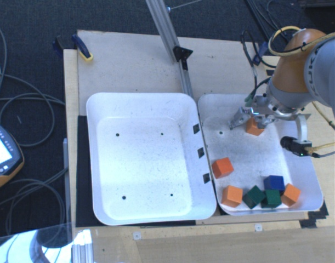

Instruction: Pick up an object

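Observation:
My gripper [250,119] hangs over the back part of the right bin [299,163], under the grey and orange arm. A small orange block [255,129] lies directly beneath it, its top edge partly covered by the gripper. Nearer the front, another orange block [222,167] sits alone by the bin's left wall. Along the front wall is a cluster: an orange block [232,195], two dark green blocks [254,196] [272,198], a blue block [274,182] and an orange block [291,194].
The left bin [101,108] stands beside the right one, with black clips on the shared wall. A slanted metal rail [167,32] crosses the bench at the back. Cables run along the arm at the right.

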